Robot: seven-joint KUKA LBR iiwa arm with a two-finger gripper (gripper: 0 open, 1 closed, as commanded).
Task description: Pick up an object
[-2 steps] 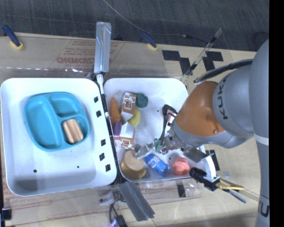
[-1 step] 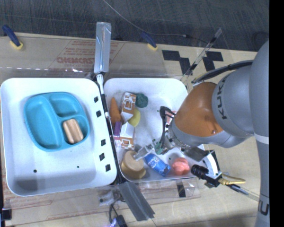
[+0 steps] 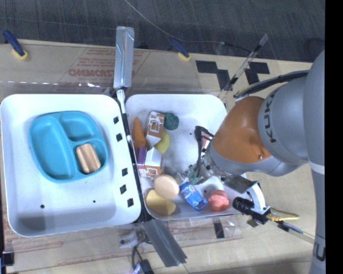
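Arm (image 3: 286, 124) enters from the right, orange band above the right bin (image 3: 217, 104), wrist angled down toward the bin's lower middle. Jaws (image 3: 195, 174) sit low in that bin, just above the blue pkg (image 3: 192, 196); from my remote view I can't tell their state, since wrist and cabling hide the tips. I see nothing clearly gripped.

Right bin contents, top to bottom:
- Green ball (image 3: 171, 120) near the upper middle.
- Carton (image 3: 155, 124) just left of it, tilted.
- Carrot (image 3: 139, 133) along the left wall.
- Yellow item (image 3: 162, 142) below the carton, touching it.
- 2nd small box (image 3: 150, 167) by the left wall, lower down.
- Egg (image 3: 166, 186) on top of a yellow wedge (image 3: 158, 204) at the lower left corner.
- Blue pkg beside the egg, to its right.
- Pink item (image 3: 218, 200) right of the blue pkg, near the bin's lower edge.

Left bin (image 3: 23, 210): blue tray (image 3: 57, 147) w/ compartments; brown roll (image 3: 87, 157) lies in its lower right compartment.

Desk (image 3: 308, 181) shows bare to the right. Black-and-white tool (image 3: 252, 201) hangs below the wrist, outside the right bin's lower right corner.
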